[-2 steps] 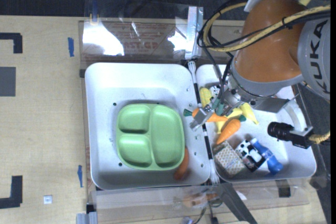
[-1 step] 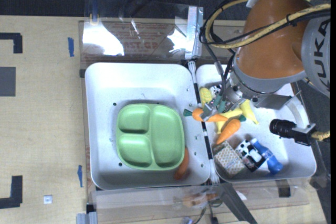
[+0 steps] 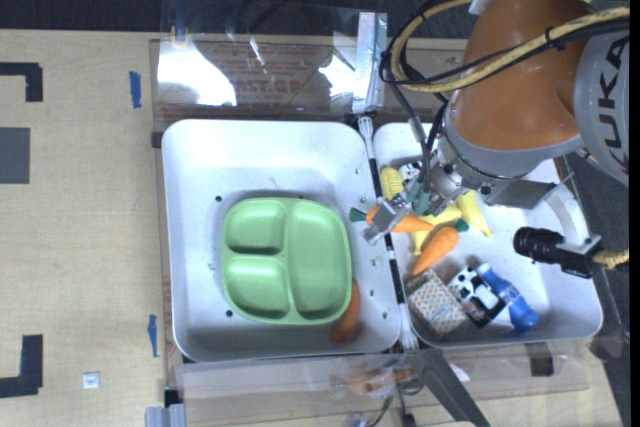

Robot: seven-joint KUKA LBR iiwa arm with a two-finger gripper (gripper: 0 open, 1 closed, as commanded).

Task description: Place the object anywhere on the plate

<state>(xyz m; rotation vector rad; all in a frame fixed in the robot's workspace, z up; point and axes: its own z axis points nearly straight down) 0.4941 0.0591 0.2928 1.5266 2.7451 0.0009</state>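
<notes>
The green divided plate [image 3: 288,260] lies in the left bin [image 3: 200,165]. My gripper [image 3: 385,218] hangs over the divider between the two bins, just right of the plate's upper right corner. It is shut on a small orange carrot toy [image 3: 410,224], whose orange body sticks out on both sides of the fingers, with a green tip pointing left. The grey arm with its orange band [image 3: 520,65] covers the back of the right bin.
The right bin [image 3: 575,315] holds a corn cob [image 3: 391,181], a yellow banana [image 3: 470,213], a second carrot [image 3: 435,248], a cow figure [image 3: 476,291], a blue item [image 3: 520,311] and a cracker-like block [image 3: 432,300]. An orange item [image 3: 347,317] lies by the plate's lower right edge.
</notes>
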